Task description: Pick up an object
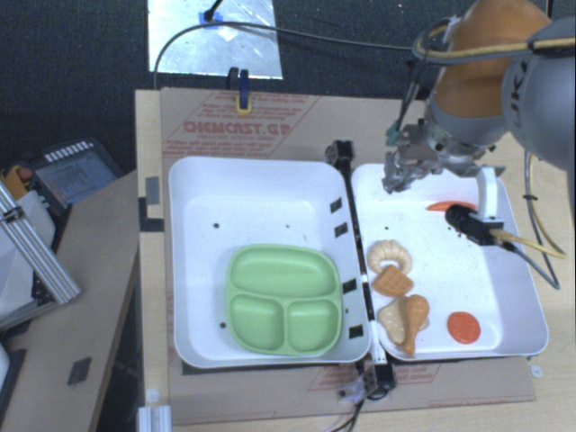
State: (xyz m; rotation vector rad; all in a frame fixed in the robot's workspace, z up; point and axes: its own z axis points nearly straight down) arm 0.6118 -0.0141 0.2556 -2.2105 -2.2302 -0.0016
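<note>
Overhead, the camera view looked down at a slant on two shallow white bins set side by side on the bench. The left bin (193, 241) held a green divided tray (283, 297) lying flat toward its near side. The right bin (526, 331) held the loose things: a pale shrimp (389, 254) just beside the divider, an orange cracker-like piece (393, 283) touching it below, a tan drumstick (408, 318) nearer still, a red-orange disc (463, 328) by the near right corner, and an orange slice (446, 207) toward the far side, partly hidden by a black fitting. The gripper (396, 180) hung over the far left part of the right bin, apart from all these items; whether it was spread or closed could not be told, and nothing showed in its grasp.
</note>
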